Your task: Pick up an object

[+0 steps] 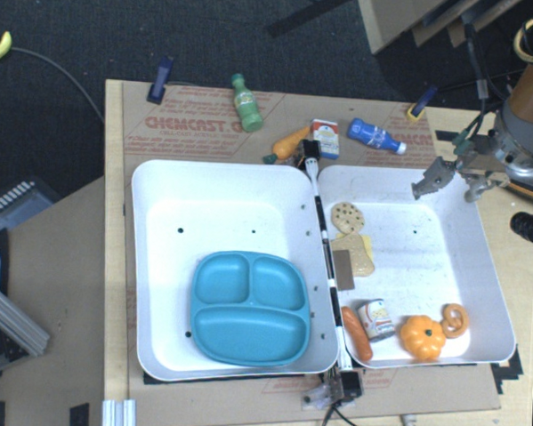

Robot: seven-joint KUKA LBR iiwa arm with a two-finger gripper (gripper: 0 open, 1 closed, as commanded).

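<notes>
Gripper: the grey two-finger gripper (450, 181) is seen over the far right corner of the right white bin (478, 254); its fingers are spread apart and nothing is held between them.
Cookie: a round tan chocolate-chip cookie (347, 217) is found at 8 o'clock from the gripper, near the bin's left wall.
Hot dog: an orange-red toy sausage (357, 333) lies far off at 7 o'clock; its long axis runs from 11 to 5 o'clock.
Neighbours: a small printed can (378, 319), an orange pumpkin (422, 338) and a brown pretzel (454, 320) are placed along the near wall.
Left bin: a blue 3-compartment plate (249, 306) is held in the left white bin (158, 246).
</notes>
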